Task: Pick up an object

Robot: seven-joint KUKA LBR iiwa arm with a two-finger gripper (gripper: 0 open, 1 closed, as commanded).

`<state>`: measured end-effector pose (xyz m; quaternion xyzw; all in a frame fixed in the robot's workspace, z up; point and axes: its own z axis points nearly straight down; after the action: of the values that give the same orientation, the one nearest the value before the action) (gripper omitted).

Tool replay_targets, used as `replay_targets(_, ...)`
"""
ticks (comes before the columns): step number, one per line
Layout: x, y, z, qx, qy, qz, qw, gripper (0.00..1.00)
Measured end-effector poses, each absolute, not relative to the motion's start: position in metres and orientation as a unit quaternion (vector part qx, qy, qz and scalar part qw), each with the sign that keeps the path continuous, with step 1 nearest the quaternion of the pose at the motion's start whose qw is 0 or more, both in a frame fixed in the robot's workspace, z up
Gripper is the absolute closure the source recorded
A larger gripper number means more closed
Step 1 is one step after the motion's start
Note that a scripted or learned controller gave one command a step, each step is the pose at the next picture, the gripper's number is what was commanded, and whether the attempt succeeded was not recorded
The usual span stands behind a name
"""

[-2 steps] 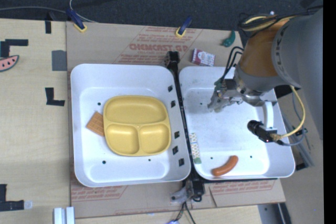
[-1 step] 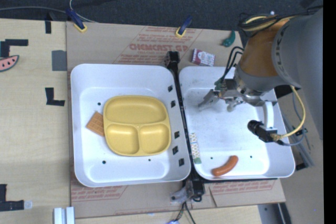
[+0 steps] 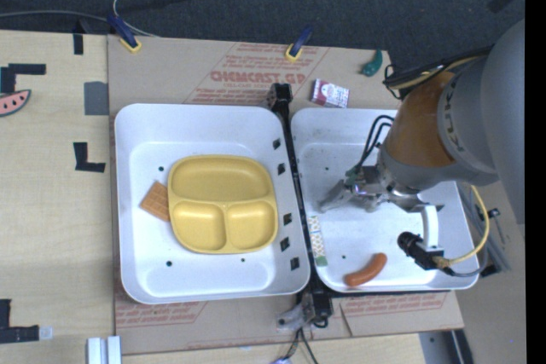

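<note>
Brown cardboard (image 3: 256,74) reads "CHEMCAST GP"; tool (image 3: 334,199) over right bin (image 3: 341,128), opening can't tell.

Two smooth, faintly glossy shallow white plastic bins (image 3: 136,183) sit on matt printed brown cardboard (image 3: 247,72) at frame centre, the left holding a satin-finished yellow three-compartment plastic plate (image 3: 223,204), the right a shiny orange-brown sausage-shaped toy (image 3: 366,270) at lower right.
</note>
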<state>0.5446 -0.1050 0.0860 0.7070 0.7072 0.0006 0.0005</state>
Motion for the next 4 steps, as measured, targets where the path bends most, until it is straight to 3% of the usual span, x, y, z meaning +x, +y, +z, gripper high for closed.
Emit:
replay_targets(1,0.545,-0.106,0.096,0.707,0.707,0.0007,0.003,1.00)
replay_targets(2,0.545,-0.106,0.096,0.707,0.707,0.0006,0.003,0.00)
replay_targets(3,0.545,-0.106,0.105,0.707,0.707,0.0006,0.002,1.00)
replay_targets(4,0.545,-0.105,0.114,0.707,0.708,0.0007,0.001,1.00)
